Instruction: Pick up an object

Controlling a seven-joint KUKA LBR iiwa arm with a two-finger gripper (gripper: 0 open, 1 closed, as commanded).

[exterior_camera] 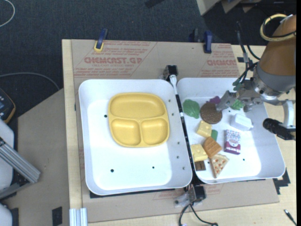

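Seemingly the gripper (pixel 229 101) hovers low over the right bin (pixel 270 166) — beside the brown disc (pixel 210 113), choosing among the toys; whether its fingers are open, I cannot tell.

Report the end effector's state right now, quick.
End effector: low over the right bin, near the brown cookie; open or closed cannot be told.
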